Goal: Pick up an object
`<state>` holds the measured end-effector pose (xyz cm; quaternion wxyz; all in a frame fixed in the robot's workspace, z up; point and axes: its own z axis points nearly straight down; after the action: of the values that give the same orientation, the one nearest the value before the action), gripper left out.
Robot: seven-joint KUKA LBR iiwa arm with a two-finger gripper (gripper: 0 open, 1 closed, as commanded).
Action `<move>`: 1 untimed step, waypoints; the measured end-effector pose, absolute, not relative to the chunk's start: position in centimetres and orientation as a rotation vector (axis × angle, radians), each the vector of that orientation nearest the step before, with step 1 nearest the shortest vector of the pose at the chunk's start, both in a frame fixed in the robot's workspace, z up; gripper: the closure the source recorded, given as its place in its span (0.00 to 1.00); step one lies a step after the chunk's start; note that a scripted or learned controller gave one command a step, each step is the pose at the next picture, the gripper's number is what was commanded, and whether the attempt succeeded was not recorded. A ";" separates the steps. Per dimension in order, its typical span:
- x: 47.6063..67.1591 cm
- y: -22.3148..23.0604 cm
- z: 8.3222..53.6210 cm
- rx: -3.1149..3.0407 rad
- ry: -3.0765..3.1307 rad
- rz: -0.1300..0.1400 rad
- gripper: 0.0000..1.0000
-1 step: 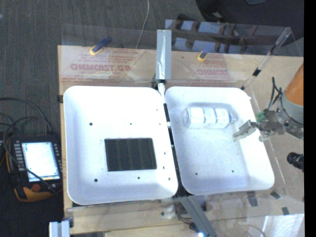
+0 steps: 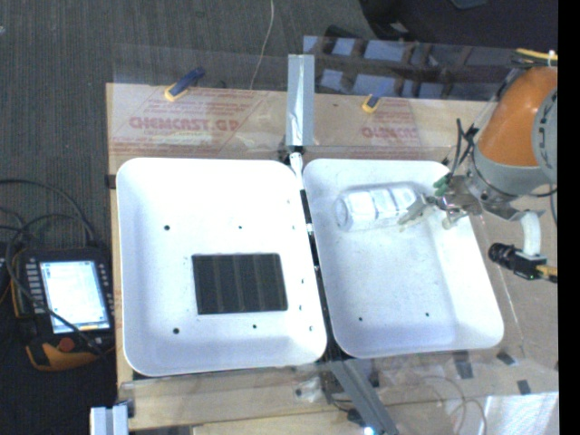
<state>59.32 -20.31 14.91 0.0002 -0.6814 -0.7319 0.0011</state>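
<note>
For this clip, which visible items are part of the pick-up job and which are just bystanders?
Part of the job:
- white cylindrical bottle lying in the right white bin
- dark ribbed rectangular pad in the left white bin
- two-finger gripper

Bystanders:
- handheld pendant with lit screen
- yellow clamps

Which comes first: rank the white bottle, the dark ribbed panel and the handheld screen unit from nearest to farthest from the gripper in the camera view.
Measured from the gripper:
1. White bottle, lying in the right bin, just left of the gripper.
2. Dark ribbed panel, flat in the left bin.
3. Handheld screen unit, on the floor beyond the bench's left edge.
</note>
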 end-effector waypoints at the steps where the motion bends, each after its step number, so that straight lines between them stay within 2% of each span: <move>1: 62.8 -15.2 10.6 -2.131 -2.299 0.022 0.00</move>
<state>62.80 -15.17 10.59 0.0033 -0.6798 -0.7334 0.0069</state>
